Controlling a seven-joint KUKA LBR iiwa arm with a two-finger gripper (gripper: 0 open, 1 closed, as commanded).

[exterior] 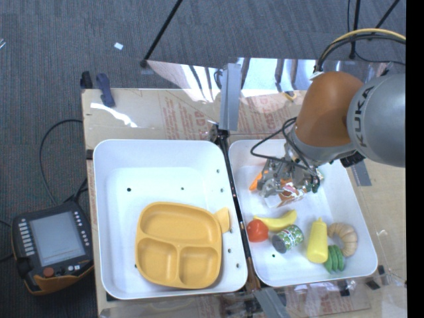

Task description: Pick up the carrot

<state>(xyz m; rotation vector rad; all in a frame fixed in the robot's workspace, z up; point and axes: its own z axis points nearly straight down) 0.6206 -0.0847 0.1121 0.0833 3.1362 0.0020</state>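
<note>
Your arm (351, 114) comes in from the right and bends down over the right bin (361, 207), its orange band sitting above the wrist; the gripper (286, 183) hangs low over the upper left part of that bin, and you cannot tell from this angle how its jaws stand, since the wrist and cables hide them. The carrot (254, 182) shows as a small orange sliver just left of the gripper, near the bin's left wall; whether it touches the gripper you cannot tell. Below the gripper you have a banana (278, 220) lying across the bin floor, with a red tomato (257, 230) at its left end and a green can (287, 238) just beneath it; to the right stands a yellow bottle (318, 240), beside it a croissant (344, 236), and a green vegetable (335, 259) lies at the bottle's lower end. In the left bin (119, 177) you see a yellow divided tray (179, 244) lying flat toward the lower right, its tab close to the wall between the bins; a teach pendant (50, 244) rests on the floor at the far left.
</note>
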